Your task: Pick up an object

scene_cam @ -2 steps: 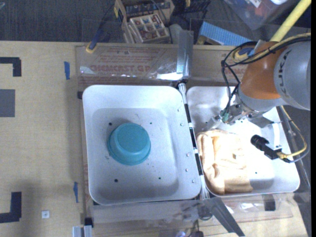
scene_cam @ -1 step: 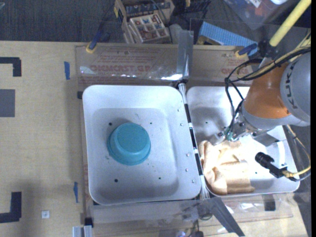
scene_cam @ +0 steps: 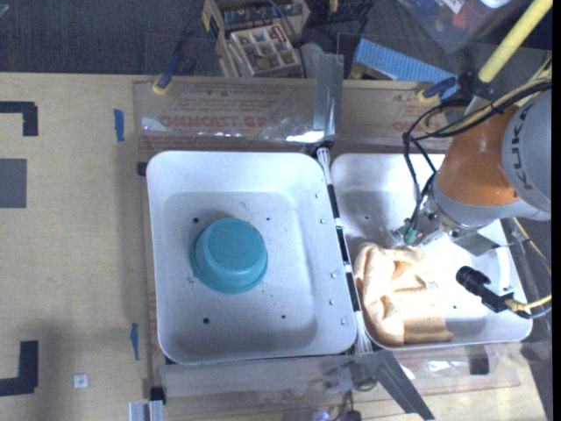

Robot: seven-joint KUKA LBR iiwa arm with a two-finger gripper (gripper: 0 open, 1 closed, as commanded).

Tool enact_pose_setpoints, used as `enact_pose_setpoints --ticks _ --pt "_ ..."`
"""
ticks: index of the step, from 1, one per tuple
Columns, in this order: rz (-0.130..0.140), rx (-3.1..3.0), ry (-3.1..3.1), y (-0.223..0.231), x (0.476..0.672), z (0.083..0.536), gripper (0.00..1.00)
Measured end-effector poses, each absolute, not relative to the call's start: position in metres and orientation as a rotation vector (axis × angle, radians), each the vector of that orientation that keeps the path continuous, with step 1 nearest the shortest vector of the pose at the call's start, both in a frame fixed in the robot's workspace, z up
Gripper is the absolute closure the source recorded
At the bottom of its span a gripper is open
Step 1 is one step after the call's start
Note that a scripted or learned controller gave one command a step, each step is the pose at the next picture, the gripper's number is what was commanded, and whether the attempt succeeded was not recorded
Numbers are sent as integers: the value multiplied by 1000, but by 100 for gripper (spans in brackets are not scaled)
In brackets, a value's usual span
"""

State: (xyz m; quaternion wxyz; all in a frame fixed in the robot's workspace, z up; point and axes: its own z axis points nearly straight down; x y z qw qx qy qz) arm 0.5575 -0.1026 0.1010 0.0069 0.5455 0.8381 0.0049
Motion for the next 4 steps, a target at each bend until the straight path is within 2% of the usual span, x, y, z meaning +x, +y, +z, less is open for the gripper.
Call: enact_pose_setpoints --ticks 1,2,3,4 --pt "15 1706 2622 -103 557 101 0" --pt "7 1898 2492 -109 591 89 0" --pt "8 1916 2479 -109 555 90 0" --pt "14 1916 2475 -109 557 101 100"
